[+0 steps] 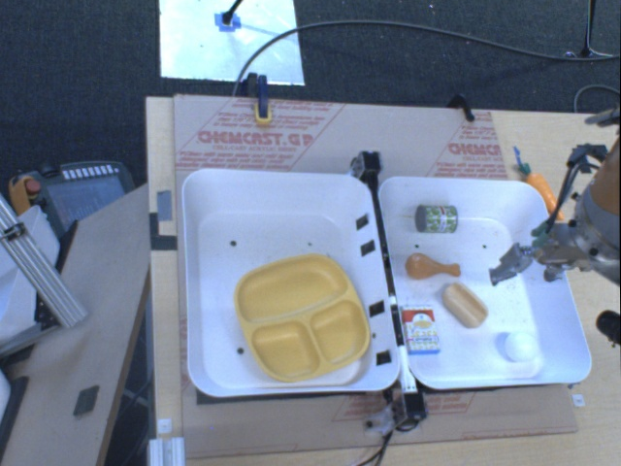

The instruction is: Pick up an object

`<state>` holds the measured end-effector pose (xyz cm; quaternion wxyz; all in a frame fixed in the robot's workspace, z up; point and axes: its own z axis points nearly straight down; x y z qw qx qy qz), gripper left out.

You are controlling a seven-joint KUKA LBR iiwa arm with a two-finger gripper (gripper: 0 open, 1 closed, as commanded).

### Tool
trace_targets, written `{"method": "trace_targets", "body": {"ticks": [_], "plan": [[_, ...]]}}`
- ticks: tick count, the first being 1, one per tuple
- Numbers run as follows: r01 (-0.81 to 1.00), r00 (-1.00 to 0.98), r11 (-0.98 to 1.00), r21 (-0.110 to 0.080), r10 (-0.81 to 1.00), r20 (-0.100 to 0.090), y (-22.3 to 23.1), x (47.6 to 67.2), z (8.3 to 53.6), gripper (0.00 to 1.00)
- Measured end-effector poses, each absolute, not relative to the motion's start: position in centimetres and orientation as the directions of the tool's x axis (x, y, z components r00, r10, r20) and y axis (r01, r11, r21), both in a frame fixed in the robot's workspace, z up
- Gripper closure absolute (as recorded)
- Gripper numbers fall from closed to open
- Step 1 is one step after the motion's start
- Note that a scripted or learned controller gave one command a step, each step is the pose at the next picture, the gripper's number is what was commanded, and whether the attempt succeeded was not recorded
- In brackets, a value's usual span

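The right bin point(558, 357) holds a green can point(437, 218) at the back, an orange drumstick toy point(430, 266), a tan bun point(465, 305), a small red and white box point(420, 329) at the front left, and a white ball point(519, 346) at the front right. My gripper point(524, 274) hangs over the right side of this bin, to the right of the bun and behind the ball. It is open, with nothing between its fingers.
A yellow divided tray point(301, 316) lies in the left bin point(209, 289). A black divider point(380, 260) runs between the bins. An orange carrot-like item point(539, 188) lies on the bench beyond the right bin's far corner.
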<state>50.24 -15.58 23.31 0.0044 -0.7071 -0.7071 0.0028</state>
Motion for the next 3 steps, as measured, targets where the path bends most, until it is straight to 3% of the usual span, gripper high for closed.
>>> {"method": "trace_targets", "body": {"ticks": [1, 3], "plan": [[1.0, -0.004, 0.004, 0.001, 1.0, 0.0, -15.5, 50.5, 23.9, 0.0], [1.0, -0.001, 0.001, -0.001, 1.0, 0.001, -15.5, 49.8, 12.7, 0.0]]}}
